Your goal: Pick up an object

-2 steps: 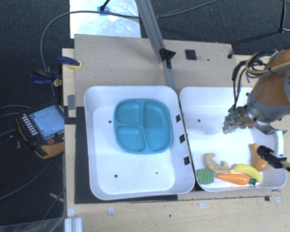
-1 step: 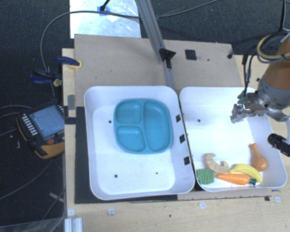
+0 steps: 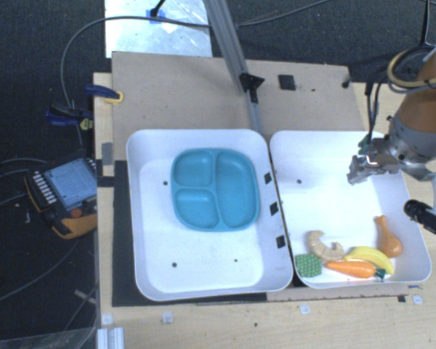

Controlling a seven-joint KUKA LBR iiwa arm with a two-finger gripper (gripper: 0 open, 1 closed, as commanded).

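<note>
Toy food lies in the near right corner of the right bin (image 3: 327, 195): a brown drumstick (image 3: 388, 238), a yellow banana (image 3: 370, 255), an orange carrot (image 3: 351, 269), a beige peanut-like piece (image 3: 323, 246) and a small green piece (image 3: 309, 265). My gripper (image 3: 363, 167) hangs over the upper right part of that bin, well above and behind the food. Nothing shows between its fingertips.
The left bin (image 3: 152, 267) holds a blue divided plate (image 3: 214, 189). A grey pole (image 3: 229, 35) slants over the bench behind the bins. Clamps and a handheld device (image 3: 65, 191) lie left of the bench. The arm's black attachment (image 3: 425, 217) overhangs the right bin's edge.
</note>
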